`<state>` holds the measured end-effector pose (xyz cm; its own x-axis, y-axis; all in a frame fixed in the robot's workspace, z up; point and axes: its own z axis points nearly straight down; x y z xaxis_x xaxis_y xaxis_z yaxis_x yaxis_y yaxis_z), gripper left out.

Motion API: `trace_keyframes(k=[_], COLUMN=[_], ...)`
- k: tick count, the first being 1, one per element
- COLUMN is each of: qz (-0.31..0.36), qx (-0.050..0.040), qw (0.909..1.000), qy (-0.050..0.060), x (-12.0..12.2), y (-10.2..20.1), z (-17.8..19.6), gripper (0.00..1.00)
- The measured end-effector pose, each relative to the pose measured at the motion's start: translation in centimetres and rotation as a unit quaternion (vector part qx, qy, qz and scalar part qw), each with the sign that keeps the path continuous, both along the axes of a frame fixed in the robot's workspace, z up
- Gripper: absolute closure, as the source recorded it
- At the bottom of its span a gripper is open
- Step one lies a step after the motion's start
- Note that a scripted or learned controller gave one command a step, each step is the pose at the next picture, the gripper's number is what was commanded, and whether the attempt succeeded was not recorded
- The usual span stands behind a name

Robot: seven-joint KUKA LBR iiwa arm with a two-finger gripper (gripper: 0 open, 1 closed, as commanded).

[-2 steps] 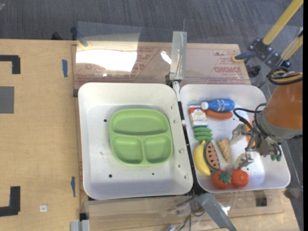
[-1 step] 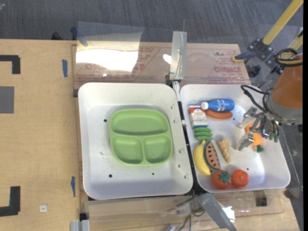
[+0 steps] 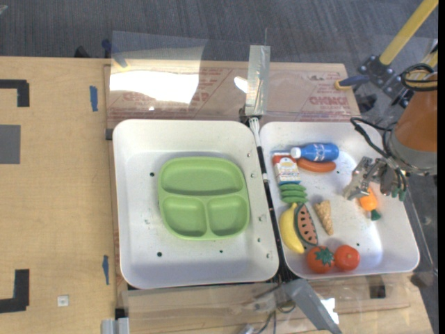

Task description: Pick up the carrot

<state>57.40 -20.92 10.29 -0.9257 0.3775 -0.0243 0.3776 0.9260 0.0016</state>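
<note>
The counter (image 3: 49, 186) carried two white bins side by side. The left bin (image 3: 132, 256) held a green divided plate (image 3: 204, 197). The right bin (image 3: 400, 245) held the toys along its left side: a blue bottle (image 3: 316, 151), a sausage (image 3: 316, 165), a banana (image 3: 289, 229), a watermelon slice (image 3: 306, 223) and two tomatoes (image 3: 332, 258). The arm (image 3: 417, 127) reached in from the right, its jaws (image 3: 363, 183) low over the right bin's right half. The carrot (image 3: 368, 202) lay just beside them; whether they were clenched on it could not be told.
</note>
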Motion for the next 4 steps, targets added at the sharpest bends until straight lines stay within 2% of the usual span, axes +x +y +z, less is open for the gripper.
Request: trace_keyframes(k=[1,2,3,4], qz=[0.201,0.289,0.289,0.289], qx=[-0.0011,-0.0042,-0.0035,-0.0057], qw=[0.9795,0.9573,0.9572,0.9573], qy=[0.006,0.005,0.006,0.001], x=[-4.2,-7.0,-7.1,-6.7], y=[-1.4,2.9,2.9,3.0], z=[-1.3,-1.2,-1.3,0.0], gripper=[1.00,1.00,0.00,1.00])
